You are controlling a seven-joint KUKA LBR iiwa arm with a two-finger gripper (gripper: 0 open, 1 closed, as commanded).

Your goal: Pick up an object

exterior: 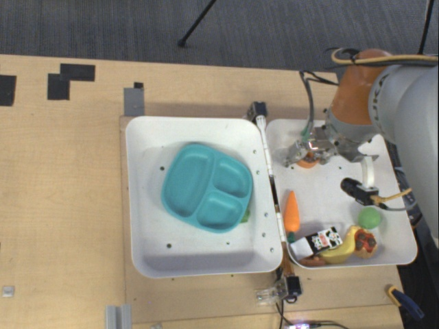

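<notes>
Gripper low over a small orange thing at the upper left of the right bin.

The small orange object (pixel 308 160) looks light and hard to identify; it likely needs a pinch across its middle. The gripper (pixel 310 149) sits right over it, and its state cannot be told, nor whether it touches. Lower in the right bin (pixel 322 132): carrot (pixel 291 212), green ball (pixel 370 218), banana (pixel 341 251). The teal tray (pixel 207 186) partly hides something green beneath it.

Robotics lab setup: plywood bench (pixel 62 184) w/ two white bins (pixel 206 262) fixed side by side, grey carpet (pixel 103 12) behind. Black tape marks (pixel 68 81) on bench, loose cables (pixel 309 101) and a stand leg (pixel 206 16) on the floor.
</notes>
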